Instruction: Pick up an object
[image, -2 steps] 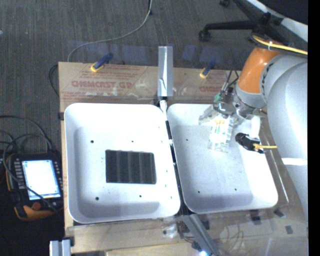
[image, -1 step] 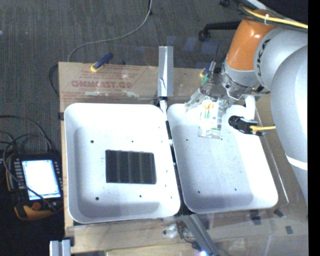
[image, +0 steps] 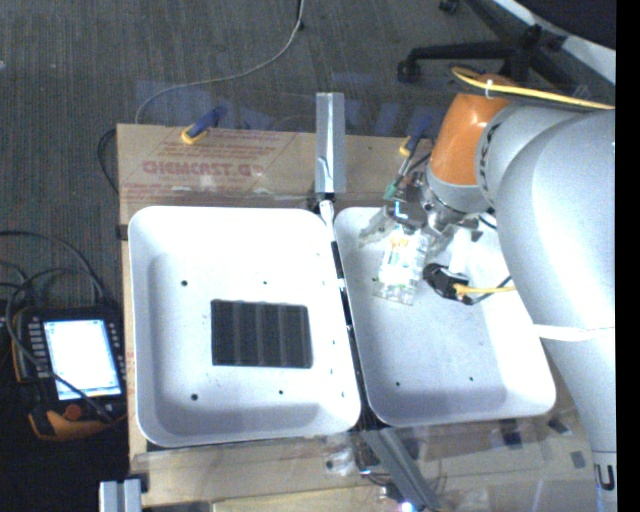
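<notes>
gripper (image: 398, 282) low over right bin (image: 450, 385)

Both bins are showing smooth, matt white plastic: left bin (image: 160, 300), right bin (image: 450, 390). Arm shell (image: 560, 200) is looking glossy grey (orange band (image: 462, 135) at 12 o'clock also smooth). Gripper (image: 398, 275) is appearing translucent plastic.

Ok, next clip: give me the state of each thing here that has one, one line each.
Gripper: down over the right bin, near its top left part.
Left bin: upright, holding a dark ribbed rectangle lying flat.
Right bin: upright beside the left one, edges close together.
Handheld screen: lit, left of the bench.
</notes>
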